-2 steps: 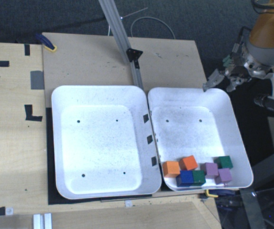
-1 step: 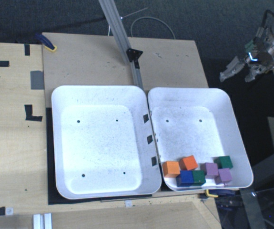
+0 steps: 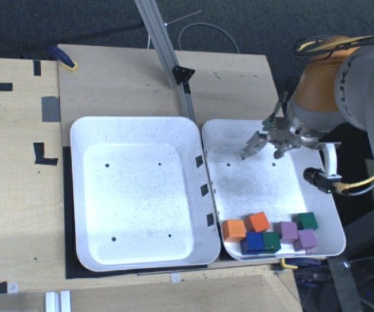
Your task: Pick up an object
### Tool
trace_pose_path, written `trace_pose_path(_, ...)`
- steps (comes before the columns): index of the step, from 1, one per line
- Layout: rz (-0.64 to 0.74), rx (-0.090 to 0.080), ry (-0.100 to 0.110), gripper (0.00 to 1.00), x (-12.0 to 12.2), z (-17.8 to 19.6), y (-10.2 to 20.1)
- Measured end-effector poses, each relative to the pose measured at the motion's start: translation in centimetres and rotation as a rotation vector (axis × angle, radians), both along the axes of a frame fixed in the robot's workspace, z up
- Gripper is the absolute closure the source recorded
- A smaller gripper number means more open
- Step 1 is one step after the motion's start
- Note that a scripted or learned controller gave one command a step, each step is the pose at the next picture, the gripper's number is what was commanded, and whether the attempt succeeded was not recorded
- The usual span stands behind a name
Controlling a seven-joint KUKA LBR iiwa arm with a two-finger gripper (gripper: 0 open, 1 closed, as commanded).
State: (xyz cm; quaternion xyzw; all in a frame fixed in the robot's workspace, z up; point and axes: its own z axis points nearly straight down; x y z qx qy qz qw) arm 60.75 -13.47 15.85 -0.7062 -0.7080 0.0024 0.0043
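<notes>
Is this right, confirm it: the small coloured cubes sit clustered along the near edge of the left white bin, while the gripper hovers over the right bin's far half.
Wrong bin. The camera view shows the small coloured cubes clustered along the near edge of the right white bin, not the left white bin. The gripper does hover over the right bin's far half.

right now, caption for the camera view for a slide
Gripper open above right bin, coloured blocks clustered at its near edge.

The right bin (image 3: 239,174) has bare floor across its upper and middle part; coloured blocks (image 3: 271,233) crowd its lower edge, packed touching. The gripper (image 3: 265,149) hangs over its upper right. A slanted metal rail (image 3: 164,44) crosses the frame's upper centre
</notes>
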Motion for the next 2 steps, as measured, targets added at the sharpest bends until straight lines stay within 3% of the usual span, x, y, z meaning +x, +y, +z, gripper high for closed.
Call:
trace_pose_path(1,0.001,-0.002,-0.008,0.00,1.2,0.5,2.5)
trace_pose_path(2,-0.004,-0.004,-0.012,0.00,-4.2,7.3,1.1)
